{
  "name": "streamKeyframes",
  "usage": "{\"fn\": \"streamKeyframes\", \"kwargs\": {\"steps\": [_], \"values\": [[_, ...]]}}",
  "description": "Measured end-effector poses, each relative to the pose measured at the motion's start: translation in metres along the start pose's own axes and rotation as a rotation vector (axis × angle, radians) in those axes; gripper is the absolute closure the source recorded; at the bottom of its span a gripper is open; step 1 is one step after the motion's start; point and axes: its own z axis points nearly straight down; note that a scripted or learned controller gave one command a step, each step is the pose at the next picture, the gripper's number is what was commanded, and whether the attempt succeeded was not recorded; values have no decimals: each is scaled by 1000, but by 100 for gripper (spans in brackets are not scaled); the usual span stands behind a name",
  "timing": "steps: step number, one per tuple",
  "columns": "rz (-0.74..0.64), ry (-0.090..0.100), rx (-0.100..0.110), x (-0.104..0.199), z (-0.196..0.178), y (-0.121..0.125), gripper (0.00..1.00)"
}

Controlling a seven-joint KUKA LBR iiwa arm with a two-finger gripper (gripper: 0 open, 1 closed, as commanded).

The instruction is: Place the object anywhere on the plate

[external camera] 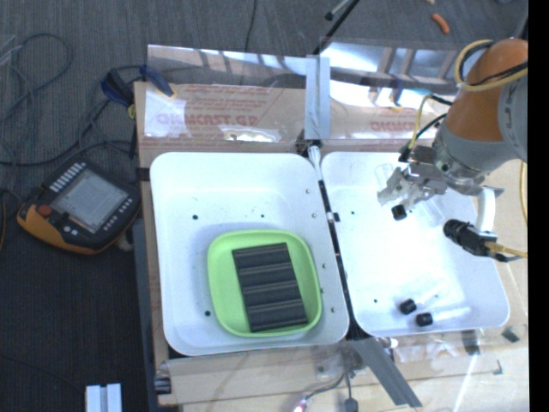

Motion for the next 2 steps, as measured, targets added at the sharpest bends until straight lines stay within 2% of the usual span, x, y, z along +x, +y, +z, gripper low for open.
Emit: {"fn": "streamKeyframes", "kwargs": {"steps": [1,2], "values": [[-135,3,2,64,17,-69,100],[-134,3,2,64,17,-69,0]]}}
